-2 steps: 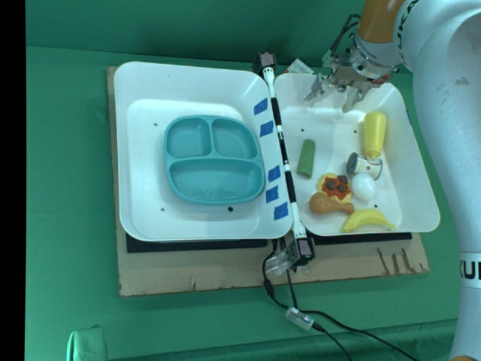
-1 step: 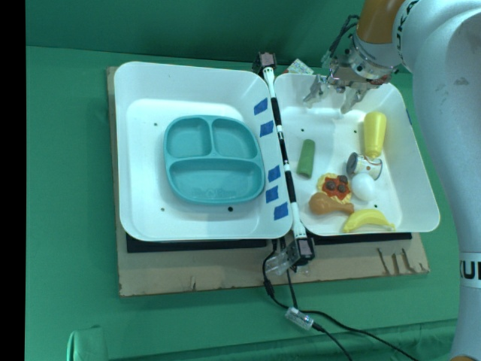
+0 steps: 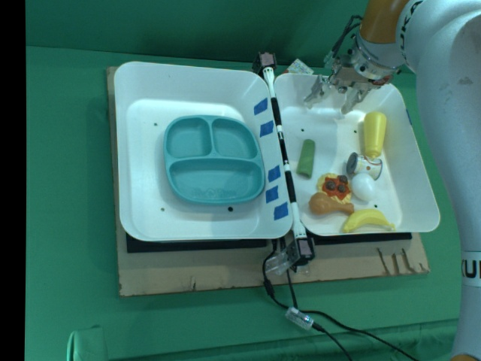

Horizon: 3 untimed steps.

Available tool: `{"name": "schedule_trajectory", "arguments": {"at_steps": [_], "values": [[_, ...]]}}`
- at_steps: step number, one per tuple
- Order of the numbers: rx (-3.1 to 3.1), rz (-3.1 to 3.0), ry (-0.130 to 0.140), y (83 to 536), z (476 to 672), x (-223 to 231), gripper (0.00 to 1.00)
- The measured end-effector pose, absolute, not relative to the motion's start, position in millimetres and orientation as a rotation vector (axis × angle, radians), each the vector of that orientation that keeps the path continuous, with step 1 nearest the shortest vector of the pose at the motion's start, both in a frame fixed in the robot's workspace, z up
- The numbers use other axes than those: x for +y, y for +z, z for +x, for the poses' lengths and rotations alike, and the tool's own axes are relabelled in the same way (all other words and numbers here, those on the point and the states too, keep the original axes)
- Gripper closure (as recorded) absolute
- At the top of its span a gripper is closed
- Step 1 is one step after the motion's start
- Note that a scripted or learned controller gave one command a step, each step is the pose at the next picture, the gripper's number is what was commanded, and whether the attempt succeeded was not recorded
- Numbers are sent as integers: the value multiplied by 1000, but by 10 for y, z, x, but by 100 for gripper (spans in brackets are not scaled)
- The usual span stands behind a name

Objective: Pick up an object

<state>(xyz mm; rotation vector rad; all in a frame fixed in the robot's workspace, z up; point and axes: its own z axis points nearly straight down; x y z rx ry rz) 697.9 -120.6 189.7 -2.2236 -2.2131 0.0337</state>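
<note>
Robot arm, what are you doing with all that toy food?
The robot arm's gripper hangs open above the far end of the right bin, holding nothing. Below it lie toy foods: a yellow bottle, a green pickle, a small cup, a white egg, a pizza slice, a chicken drumstick and a banana. The left bin holds a teal divided plate. Nothing is picked up yet.

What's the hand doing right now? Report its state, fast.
Hand: open, holding nothing, above the far end of the right bin.

A teal divided plate [image 3: 214, 160] lies in the left bin [image 3: 143, 96].
</note>
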Motion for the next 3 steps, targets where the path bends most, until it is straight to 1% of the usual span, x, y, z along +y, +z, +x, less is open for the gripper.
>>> {"name": "schedule_trajectory", "arguments": {"at_steps": [2,3], "values": [[-2211,-2236,49,1881,6970,-1125,0],[-2211,-2234,49,1873,6967,-1113,0]]}}
